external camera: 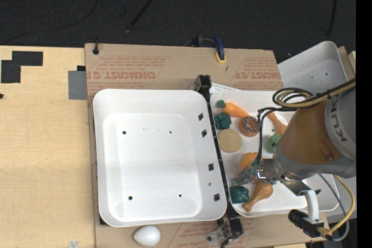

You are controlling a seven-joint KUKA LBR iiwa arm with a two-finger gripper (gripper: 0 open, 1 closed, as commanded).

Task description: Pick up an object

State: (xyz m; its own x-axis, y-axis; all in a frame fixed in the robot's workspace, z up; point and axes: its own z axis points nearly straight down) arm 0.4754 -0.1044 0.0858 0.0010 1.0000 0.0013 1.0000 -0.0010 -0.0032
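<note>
The right bin [325, 203] holds several small toys: an orange carrot [235, 108], a teal lump [222, 121], a brown doughnut [250, 125], a tan disc [229, 140], a green ring [273, 140], an orange piece [249, 159], a second teal lump [239, 193] and an orange drumstick [258, 193]. My gripper [254, 174] is low in this bin, between the orange piece and the drumstick. The arm's orange wrist [308, 139] covers the bin's right half, and I cannot make out anything held.
The left bin [152, 154] lies beside the right one, with a black divider [212, 151] between them. A white egg [146, 235] rests on the cardboard in front of the left bin. A blue clamp [220, 49] sits at the back edge.
</note>
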